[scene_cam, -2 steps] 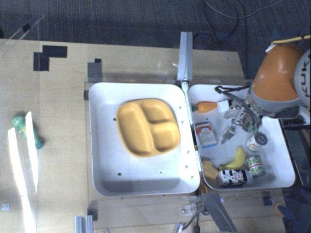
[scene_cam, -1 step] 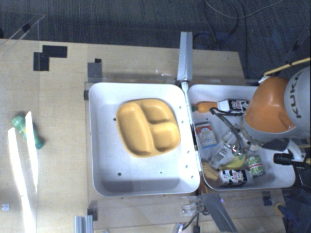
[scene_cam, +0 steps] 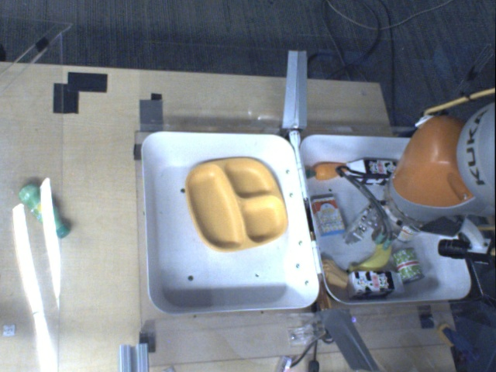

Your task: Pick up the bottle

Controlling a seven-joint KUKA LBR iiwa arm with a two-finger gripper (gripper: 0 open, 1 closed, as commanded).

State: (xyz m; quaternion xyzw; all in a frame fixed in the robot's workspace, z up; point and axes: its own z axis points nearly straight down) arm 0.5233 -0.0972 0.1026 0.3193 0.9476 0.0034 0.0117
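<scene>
Yellow tray [scene_cam: 235,202] in left bin [scene_cam: 167,270], centre frame. Further right, in right bin [scene_cam: 457,285], bottle [scene_cam: 372,282] lying flat at lower right, just below gripper [scene_cam: 375,225]. Whether fingers wide or narrow: cannot tell. Small can [scene_cam: 408,263] beside.

A divided tray [scene_cam: 235,202] lies in the left bin [scene_cam: 163,231] — clutter in the right bin [scene_cam: 449,285].

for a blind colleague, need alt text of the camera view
The arm's gripper reaches down among small items cluttering the right bin. The left bin holds a yellow divided tray.
</scene>
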